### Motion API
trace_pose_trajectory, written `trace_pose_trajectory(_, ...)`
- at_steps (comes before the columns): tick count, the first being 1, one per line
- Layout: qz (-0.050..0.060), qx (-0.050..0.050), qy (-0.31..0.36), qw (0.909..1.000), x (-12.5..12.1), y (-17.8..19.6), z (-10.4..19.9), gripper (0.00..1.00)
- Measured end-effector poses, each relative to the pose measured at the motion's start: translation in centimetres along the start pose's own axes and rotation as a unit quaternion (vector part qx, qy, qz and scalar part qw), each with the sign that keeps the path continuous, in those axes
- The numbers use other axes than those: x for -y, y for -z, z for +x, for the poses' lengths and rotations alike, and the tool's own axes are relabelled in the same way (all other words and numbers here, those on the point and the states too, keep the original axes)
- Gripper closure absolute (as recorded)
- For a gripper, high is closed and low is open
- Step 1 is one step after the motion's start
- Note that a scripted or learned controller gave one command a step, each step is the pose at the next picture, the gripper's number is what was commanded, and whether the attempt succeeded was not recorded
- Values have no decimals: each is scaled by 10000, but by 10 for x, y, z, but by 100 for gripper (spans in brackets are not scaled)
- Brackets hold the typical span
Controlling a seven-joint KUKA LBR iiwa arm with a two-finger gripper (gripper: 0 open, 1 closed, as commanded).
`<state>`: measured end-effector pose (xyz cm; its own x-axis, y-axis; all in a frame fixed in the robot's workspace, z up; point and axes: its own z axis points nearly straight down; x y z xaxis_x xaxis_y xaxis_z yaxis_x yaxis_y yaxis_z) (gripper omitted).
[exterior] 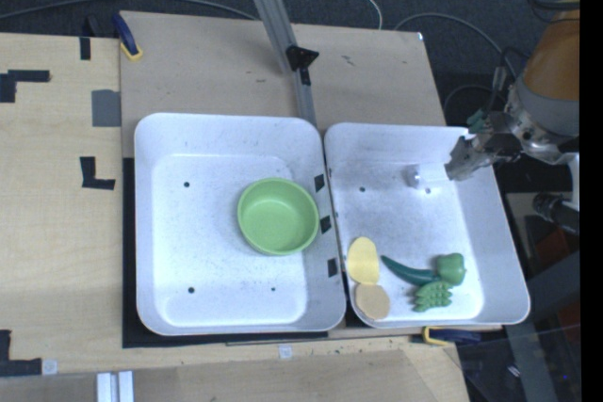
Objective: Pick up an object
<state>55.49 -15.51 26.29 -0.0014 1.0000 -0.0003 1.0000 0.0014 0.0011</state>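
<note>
- Nothing has been picked up so far as the view shows: every object lies in a bin, and the whole grasp is left to do.
- Four small things sit clustered in the right bin (490, 231), well below and a little left of the claw (464, 157): a yellow piece (363, 260), a tan round piece (372, 301), a dark green pepper-like piece (415, 271) with a lighter green knob at its end, and a bumpy green piece (432, 296).
- One green bowl (277, 216) rests in the left bin (160, 202), far to the claw's left and somewhat lower.
- A small grey blob (412, 174) lies on the bin floor just left of the claw; what it is, I cannot tell.
- The arm comes in from the right, its orange band (554, 56) above and right of the claw, its wrist slanting down and leftward so the claw hangs over the right bin's upper right edge.
- Whether the claw is parted or closed I cannot tell; it is dark and blurred, and no object shows in it.
- Judging from this, the next move calls for travel down toward the cluster before any closing.
</note>
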Motion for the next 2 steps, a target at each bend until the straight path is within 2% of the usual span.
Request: trace_pose_trajectory(2,20,-8,26,10000,-18,-22,112,100)
